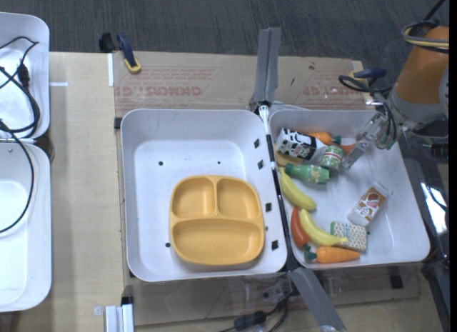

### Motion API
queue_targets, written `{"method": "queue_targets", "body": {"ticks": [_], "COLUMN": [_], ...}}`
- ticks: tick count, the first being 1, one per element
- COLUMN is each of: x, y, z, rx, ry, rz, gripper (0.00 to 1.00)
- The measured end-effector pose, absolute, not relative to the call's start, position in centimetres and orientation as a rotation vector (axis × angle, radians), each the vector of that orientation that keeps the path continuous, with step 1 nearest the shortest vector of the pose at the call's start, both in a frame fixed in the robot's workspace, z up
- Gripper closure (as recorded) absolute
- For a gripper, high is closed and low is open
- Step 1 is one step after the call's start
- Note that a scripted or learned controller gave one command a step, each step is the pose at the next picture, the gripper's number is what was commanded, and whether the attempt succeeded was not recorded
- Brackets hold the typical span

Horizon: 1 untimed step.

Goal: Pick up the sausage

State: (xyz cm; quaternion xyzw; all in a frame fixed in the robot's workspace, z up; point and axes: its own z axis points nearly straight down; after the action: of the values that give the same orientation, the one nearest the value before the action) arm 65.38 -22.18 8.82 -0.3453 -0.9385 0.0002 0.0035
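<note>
Looking down from above the bench, I reach in from the right over the far right corner of the shallow white right-hand bin (421, 248). My gripper (351, 156) slants down to the left into the far part of that bin. Its tip is just beside a small round can with a green label (330, 156). Whether I am open or closed I cannot tell from this angle, and nothing shows clamped in me.

The red-orange curved sausage (296, 226) lies well apart from my tip, towards the near left of the bin. It sits against the dividing wall, with a yellow plastic banana (323, 235) curled against its right side. A second yellow banana (296, 190) lies between the sausage and me.

Just left of my tip, past the can, is a black-and-white cow-patterned carton (296, 145). A green plastic bottle (310, 174) lies on its side just nearer than the can. Nearer the camera than my tip rests a white and orange packet (368, 205). Beyond it is a pale speckled block (350, 235), and an orange carrot (335, 255) lies by the near wall.

Far to my left, the other shallow white bin (143, 180) holds a yellow three-section plastic plate (216, 220).
</note>
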Motion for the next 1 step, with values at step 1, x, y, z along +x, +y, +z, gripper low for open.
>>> {"method": "queue_targets", "body": {"ticks": [1], "x": [65.49], "y": [-22.25], "z": [9.51], "rx": [-1.088], "ry": [-2.945], "rz": [-0.001], "gripper": [1.0]}}
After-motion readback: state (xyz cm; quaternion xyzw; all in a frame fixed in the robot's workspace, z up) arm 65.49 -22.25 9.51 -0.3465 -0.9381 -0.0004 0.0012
